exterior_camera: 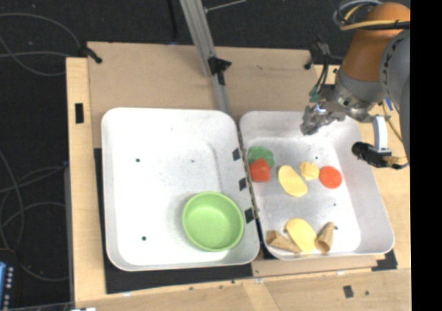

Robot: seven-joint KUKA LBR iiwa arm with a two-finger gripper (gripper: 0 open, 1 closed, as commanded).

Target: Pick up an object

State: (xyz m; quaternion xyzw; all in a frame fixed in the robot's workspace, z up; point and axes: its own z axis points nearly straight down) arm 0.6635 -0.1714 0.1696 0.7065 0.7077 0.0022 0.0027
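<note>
The right bin (359, 233) holds several small toy foods. A green piece (262, 156) and a red piece (260, 171) sit at its left wall. A yellow oval (292, 182), a small yellow piece (309, 171) and a red-orange ball (331, 177) lie mid-bin. Another yellow piece (300, 233) lies between two brown cones (280, 240) (324, 236) near the front. My gripper (314, 121) hangs over the bin's back edge, apart from all of them, with nothing seen between its tips.
The left bin (152, 144) holds a green bowl (213, 220) at its front right. A slanted metal pole (197, 23) rises behind the bins. A black fitting (371, 153) sits at the right bin's right rim.
</note>
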